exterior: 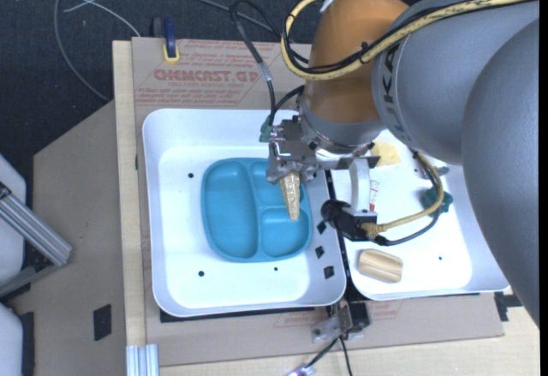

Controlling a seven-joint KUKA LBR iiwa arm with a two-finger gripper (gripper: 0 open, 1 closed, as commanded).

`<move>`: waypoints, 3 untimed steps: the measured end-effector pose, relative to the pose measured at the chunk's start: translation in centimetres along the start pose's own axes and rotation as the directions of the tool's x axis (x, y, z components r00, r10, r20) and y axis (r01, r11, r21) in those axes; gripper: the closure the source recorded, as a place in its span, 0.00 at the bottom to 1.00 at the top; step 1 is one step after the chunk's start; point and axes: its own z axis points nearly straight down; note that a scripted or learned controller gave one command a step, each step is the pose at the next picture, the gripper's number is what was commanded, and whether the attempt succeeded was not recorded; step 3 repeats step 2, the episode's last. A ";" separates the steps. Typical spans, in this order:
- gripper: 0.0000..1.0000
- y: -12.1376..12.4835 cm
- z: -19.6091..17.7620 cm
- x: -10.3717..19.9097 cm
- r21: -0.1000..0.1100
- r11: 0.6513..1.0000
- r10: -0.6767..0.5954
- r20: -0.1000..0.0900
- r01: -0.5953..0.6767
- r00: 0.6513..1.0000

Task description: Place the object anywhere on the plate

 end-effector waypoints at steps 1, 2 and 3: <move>1.00 0.2 0.2 3.4 0.000 1.000 0.003 0.001 -0.003 1.000; 0.00 0.2 0.2 3.4 0.000 1.000 0.003 0.001 -0.003 1.000; 0.00 0.2 0.2 3.4 0.000 1.000 0.003 0.001 -0.003 1.000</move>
